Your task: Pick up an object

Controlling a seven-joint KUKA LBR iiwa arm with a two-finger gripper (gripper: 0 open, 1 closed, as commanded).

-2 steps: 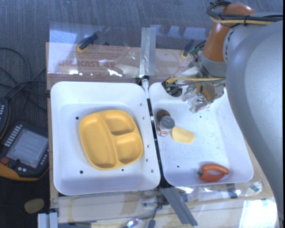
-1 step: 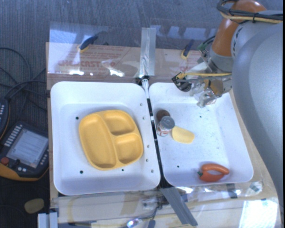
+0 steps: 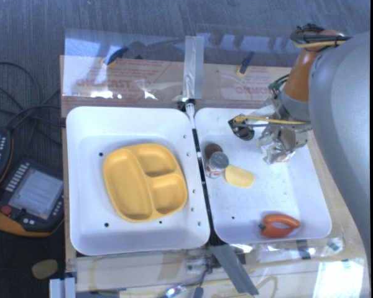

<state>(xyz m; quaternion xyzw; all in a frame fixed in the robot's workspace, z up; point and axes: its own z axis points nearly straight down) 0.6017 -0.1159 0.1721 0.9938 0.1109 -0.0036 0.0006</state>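
Note:
My gripper [image 3: 277, 151] hangs over the upper right part of the right bin [image 3: 311, 197], with the bin's bare white floor under it. A small can [image 3: 215, 161] with a silver lid lies against the bin's left wall, well left of the gripper. Touching the can on its right is a pale yellow rounded piece [image 3: 239, 176]. An orange-red pepper-like object [image 3: 279, 224] lies near the bin's front right corner, below the gripper.
The left bin [image 3: 81, 216] holds a yellow divided plate [image 3: 145, 181]. The grey arm [image 3: 342, 104] comes in over the right bin's right edge. A teach pendant [image 3: 26, 197] and cables lie on the floor at the left.

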